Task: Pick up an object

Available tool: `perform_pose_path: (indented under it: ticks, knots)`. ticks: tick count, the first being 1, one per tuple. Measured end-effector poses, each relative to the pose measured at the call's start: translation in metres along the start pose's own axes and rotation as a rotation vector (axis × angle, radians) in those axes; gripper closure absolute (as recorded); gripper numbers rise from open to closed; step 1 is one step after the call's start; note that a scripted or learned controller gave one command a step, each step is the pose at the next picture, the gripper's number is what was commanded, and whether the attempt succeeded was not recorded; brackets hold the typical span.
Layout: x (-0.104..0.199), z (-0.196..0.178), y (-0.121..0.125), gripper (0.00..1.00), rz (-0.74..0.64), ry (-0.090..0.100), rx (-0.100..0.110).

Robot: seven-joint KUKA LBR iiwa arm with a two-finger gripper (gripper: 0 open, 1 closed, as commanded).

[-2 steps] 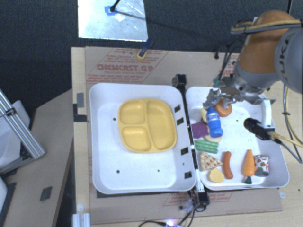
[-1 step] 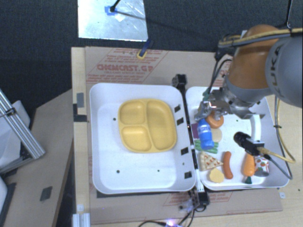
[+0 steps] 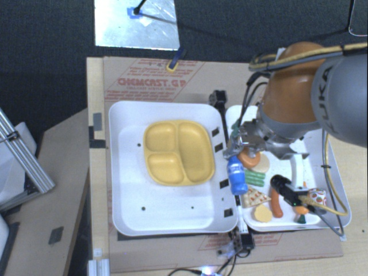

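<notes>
The arm (image 3: pixel 299 91) reaches in from the right and bends down over the right bin (image 3: pixel 336 183). Gripper (image 3: pixel 248 148) sits above an orange object (image 3: pixel 250 158); finger state cannot be determined. One blue bottle (image 3: pixel 236 176) lies adjacent. Left bin (image 3: pixel 123 211) holds one yellow divided plate (image 3: pixel 177 152).

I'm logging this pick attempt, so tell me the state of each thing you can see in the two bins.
Yellow tray: flat in the left bin, compartments empty.
Blue bottle: lying on its side at the right bin's left edge.
Hot dog: lying flat.
Pizza slice: lying flat.
Gripper: low over the right bin, above an orange piece.
</notes>
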State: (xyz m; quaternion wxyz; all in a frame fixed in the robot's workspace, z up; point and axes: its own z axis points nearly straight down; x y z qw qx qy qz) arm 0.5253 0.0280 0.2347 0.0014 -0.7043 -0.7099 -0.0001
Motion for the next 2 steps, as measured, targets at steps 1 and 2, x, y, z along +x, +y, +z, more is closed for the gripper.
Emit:
perform_pose_path:
  ticks: [1,2]
  knots:
    - [0.015,0.0012,-0.0185,1.0,0.001,-0.001,0.0]
    - [0.0119,0.0061,-0.0278,1.0,0.007,-0.002,-0.001]
